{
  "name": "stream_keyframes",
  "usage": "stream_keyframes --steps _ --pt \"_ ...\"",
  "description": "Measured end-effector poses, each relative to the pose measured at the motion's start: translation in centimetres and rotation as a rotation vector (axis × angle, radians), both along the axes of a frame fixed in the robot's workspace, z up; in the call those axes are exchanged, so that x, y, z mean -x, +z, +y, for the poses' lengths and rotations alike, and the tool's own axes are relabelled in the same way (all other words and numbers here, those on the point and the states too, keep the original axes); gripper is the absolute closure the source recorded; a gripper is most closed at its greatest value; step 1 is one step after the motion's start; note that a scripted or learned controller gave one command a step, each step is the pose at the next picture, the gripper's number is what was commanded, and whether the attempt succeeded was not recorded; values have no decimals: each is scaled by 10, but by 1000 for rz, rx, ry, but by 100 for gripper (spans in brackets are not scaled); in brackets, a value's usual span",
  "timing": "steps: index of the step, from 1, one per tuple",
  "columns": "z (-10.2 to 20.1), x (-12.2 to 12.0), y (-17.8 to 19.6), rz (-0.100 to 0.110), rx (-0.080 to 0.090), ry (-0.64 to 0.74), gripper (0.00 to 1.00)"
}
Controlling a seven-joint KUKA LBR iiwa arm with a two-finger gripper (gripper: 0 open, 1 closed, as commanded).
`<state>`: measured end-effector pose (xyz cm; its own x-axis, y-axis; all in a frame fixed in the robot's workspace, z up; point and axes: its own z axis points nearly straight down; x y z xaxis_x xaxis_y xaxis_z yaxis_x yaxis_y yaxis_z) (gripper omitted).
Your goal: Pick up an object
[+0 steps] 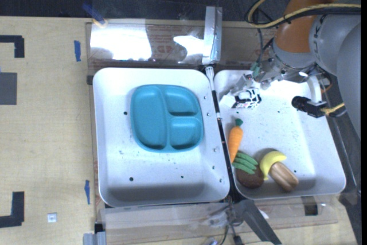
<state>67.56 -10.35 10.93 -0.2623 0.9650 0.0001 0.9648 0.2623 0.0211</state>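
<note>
Pincer [248,84] hangs over the right bin [321,140] above a black-and-white toy [248,100], carrot [235,140] nearby.

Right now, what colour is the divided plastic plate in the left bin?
Teal blue all over; the divided plastic plate shows best in the overhead camera view.

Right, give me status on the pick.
End effector over right bin's far-left corner. Black-and-white toy just below it, not held. Carrot lies nearer.

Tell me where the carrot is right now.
The carrot lies in the right bin, against its left wall near the divider between the two bins. It sits just above the green toy, below the gripper.
</note>
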Motion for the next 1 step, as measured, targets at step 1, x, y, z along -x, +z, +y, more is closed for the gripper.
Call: stream_keyframes --steps 1 --pt "3 0 0 -2 4 -41 0"
